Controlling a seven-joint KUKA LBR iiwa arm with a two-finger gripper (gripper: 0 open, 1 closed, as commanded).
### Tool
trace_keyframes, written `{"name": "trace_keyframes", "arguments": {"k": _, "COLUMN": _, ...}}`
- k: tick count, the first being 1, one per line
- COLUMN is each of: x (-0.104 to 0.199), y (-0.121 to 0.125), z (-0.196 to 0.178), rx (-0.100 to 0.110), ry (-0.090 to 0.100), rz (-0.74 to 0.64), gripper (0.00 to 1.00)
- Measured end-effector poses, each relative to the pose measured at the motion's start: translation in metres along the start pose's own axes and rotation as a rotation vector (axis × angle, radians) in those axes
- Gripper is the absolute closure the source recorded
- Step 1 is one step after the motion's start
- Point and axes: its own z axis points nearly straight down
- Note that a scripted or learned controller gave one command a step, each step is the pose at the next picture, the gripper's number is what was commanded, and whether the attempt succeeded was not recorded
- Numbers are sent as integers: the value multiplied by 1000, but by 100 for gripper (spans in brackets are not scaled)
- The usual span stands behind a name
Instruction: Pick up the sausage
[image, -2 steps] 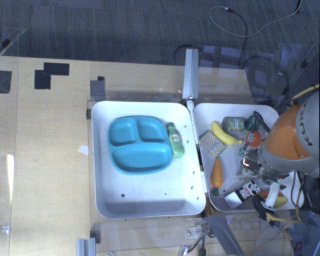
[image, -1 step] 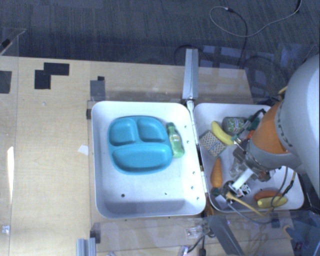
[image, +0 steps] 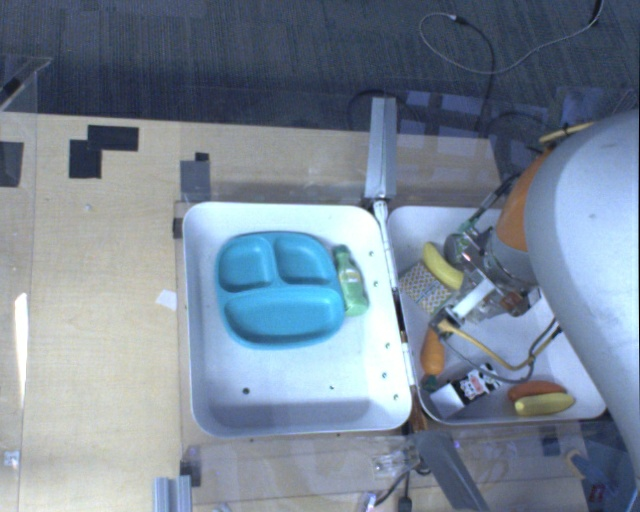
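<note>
Hovering in the right bin (image: 596, 405), the gripper (image: 455, 322) — finger state impossible to tell. The sausage (image: 537, 389) lies below-right of it, long axis left-right, atop a yellow banana (image: 545, 404).

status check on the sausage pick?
Hand low in the right bin; grip unclear. Sausage near front right corner, not held. Banana, carrot nearby.

Bulky pale grey arm (image: 590, 250) with an orange band (image: 512, 215) and black cables at the wrist.
</note>
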Motion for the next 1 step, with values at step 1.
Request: {"name": "trace_keyframes", "arguments": {"k": 1, "x": -1, "y": -1, "z": 1, "rx": 2, "ry": -2, "rz": 1, "gripper": 0}}
